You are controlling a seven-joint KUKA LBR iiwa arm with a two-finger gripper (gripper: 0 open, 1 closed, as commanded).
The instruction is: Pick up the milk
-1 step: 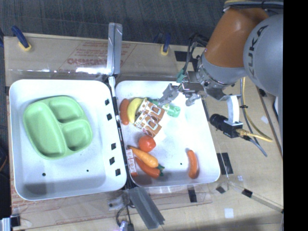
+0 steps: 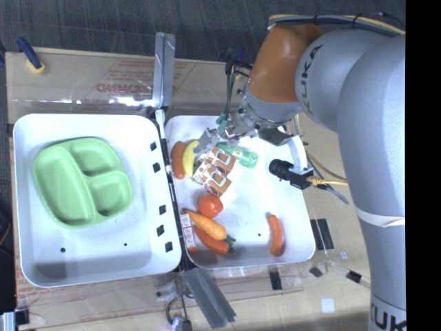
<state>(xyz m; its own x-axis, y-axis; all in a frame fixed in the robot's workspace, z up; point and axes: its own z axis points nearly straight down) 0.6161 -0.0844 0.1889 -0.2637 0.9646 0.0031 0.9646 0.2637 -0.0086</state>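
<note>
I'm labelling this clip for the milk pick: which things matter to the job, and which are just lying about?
Matter:
milk carton
tool
right bin

Lying about:
tomato
two carrots
banana
sausage
green divided plate
left bin

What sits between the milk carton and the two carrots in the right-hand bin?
A tomato lies between the milk carton and the carrots, seen in the camera view.

You can't make out the gripper [image 2: 231, 131] near the upper middle of the frame, where the wrist covers it and the top of the milk carton [image 2: 216, 167].
</note>
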